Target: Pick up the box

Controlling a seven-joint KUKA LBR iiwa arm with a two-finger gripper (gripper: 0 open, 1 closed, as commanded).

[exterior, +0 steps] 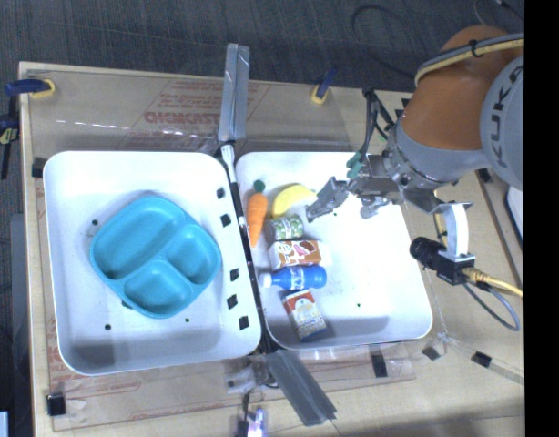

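End effector (339, 197) hangs over the right bin (389, 289), upper middle area, reaching in from 3 o'clock. Fingers look spread, nothing between them; released, as far as the slanted view lets me judge. Tips sit just beside the banana (291, 196), at its 3 o'clock, and no contact is visible.

Task status: not begun in any visible sense. Box (304, 313) lies flat on the bin floor, untouched, at the near end of a row of items along the bin's left wall. From end effector, box is toward 6–7 o'clock, well apart. Between them in the row: a small green-labelled can (288, 228), a small carton-like pack (294, 252), a blue bottle (296, 279) lying on its side just above the box. Carrot (257, 212) lies against the divider.

Left to do, in my judgement: travel down the row, descend, close on the box, lift.

Box orientation: long axis runs roughly 11 to 5 o'clock, slightly tilted off the bin wall. Red-and-white printed face up. Which end is the top, cannot tell.

Left bin (79, 326) holds a blue divided tray (155, 255).
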